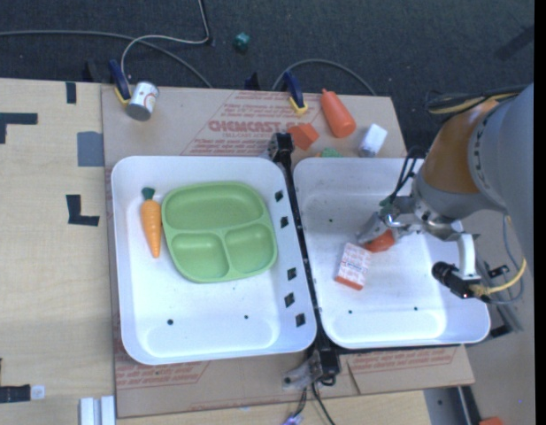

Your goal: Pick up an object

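Grey arm with orange band reaches in from the right over the right shallow white bin (449,326). Gripper (380,235) is low in that bin, tips on a small orange-red chunky object (383,242); the object looks wedged between the metal fingers, so probably pinched, though the view is too small and partly blocked to be sure. Just beside it, lower left, a flat white-and-orange packet (351,266) lies on the bin floor.

Risks: the grip looks like it sits on the edge of the orange-red object, so it could slip out on lift. The packet is close and could get nudged or dragged. The bin floor is smooth, so things slide easily.

The left shallow white bin (131,317) holds a green three-compartment plastic plate (221,230) and an orange toy carrot with green top (150,223) just beside the plate's left rim.

Behind the bins on the brown cardboard sheet (228,124): an orange bottle-shaped toy (337,113), a small white cube-like object (372,138), a small white cylinder (142,100).

Writing: "CHEMCAST" printed in red on the cardboard, with smaller lines unreadable. Packet print too small to read.
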`<state>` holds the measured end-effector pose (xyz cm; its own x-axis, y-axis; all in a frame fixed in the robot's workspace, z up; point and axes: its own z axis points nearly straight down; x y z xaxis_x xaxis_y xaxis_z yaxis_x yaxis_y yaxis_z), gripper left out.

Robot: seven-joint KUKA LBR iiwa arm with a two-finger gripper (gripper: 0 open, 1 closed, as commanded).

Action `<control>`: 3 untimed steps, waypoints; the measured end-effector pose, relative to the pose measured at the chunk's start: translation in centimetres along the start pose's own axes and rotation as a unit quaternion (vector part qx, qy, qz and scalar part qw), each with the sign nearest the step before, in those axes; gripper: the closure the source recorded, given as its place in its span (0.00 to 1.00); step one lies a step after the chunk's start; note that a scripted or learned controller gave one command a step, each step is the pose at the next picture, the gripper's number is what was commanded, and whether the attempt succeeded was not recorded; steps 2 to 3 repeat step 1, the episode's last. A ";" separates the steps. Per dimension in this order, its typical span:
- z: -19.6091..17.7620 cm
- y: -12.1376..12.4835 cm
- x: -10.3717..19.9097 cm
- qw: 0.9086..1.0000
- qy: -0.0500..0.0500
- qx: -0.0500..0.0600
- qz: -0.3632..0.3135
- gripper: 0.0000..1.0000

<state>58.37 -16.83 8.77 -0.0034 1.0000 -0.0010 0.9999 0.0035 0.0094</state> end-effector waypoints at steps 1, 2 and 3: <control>-9.7 1.1 10.0 1.000 0.001 0.004 0.000 1.00; -9.7 1.1 10.0 1.000 0.001 0.004 0.000 1.00; -9.7 1.1 10.0 1.000 0.001 0.004 0.000 1.00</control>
